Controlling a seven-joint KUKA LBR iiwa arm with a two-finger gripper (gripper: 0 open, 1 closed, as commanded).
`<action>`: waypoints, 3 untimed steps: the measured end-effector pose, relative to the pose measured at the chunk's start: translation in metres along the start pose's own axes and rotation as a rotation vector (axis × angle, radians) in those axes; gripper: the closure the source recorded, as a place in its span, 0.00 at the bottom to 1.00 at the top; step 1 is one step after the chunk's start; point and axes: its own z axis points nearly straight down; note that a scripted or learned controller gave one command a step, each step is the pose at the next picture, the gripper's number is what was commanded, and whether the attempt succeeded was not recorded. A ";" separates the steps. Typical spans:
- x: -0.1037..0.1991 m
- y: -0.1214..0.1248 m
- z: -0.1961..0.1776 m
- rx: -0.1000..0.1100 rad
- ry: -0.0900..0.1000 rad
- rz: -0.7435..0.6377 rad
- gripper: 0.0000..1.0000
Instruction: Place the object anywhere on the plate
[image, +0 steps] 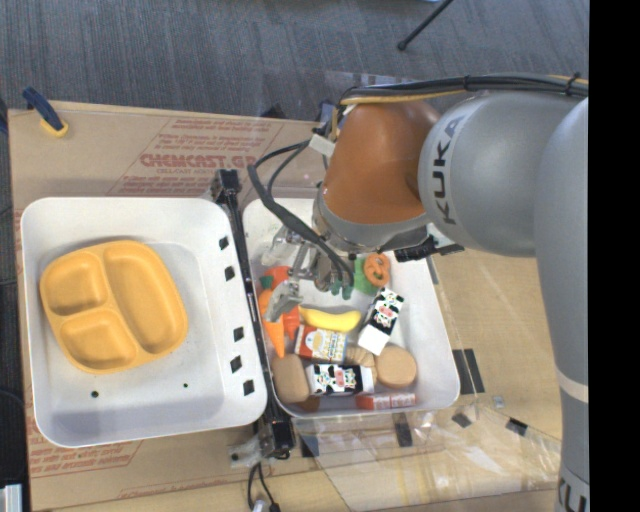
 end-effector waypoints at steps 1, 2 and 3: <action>0.000 0.000 0.000 0.000 0.000 0.000 0.00; 0.000 0.000 0.000 0.000 0.000 0.000 0.00; 0.000 0.000 0.000 0.000 0.000 0.000 0.00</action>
